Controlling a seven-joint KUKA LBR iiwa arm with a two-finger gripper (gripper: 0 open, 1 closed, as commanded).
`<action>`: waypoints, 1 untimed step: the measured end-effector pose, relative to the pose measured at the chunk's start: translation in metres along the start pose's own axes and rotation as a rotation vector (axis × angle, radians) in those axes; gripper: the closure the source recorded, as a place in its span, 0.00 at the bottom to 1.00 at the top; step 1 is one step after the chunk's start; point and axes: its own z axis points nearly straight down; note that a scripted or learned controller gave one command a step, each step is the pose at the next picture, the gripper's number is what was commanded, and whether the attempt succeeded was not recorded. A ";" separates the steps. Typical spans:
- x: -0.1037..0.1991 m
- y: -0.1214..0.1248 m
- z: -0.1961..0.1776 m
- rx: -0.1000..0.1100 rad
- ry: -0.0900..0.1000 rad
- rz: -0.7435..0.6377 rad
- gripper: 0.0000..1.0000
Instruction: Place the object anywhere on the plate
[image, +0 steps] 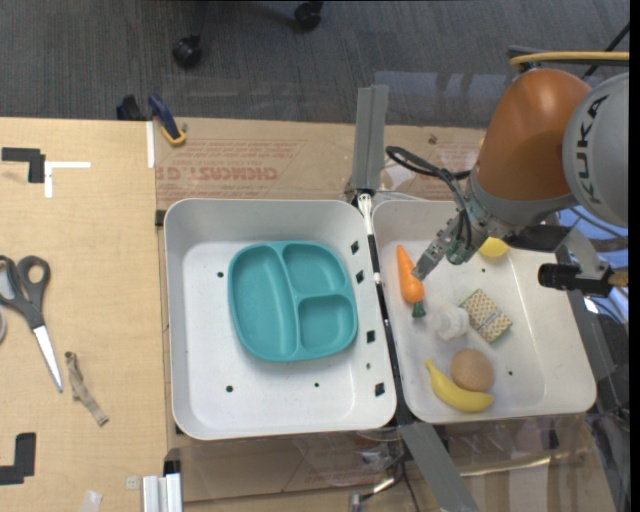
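A teal plate (295, 300) with three compartments lies in the left bin (190, 330). In the right bin (545, 360), an orange carrot (408, 277) lies near the left wall. My gripper (443, 256) hangs just right of the carrot's upper end, low over the bin's back left part. It is open, with nothing between its fingers. One dark finger (425, 263) slants down towards the carrot. A banana (458, 392), a round brown object (472, 370), a patterned small box (486, 315) and a whitish object (450, 321) lie further forward.
A yellow object (493, 247) sits under the arm at the back of the right bin. The grey divider (378, 300) runs between the bins. Scissors (35, 310) lie on the bench at far left.
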 end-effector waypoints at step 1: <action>0.000 0.000 0.000 0.000 0.000 0.000 0.00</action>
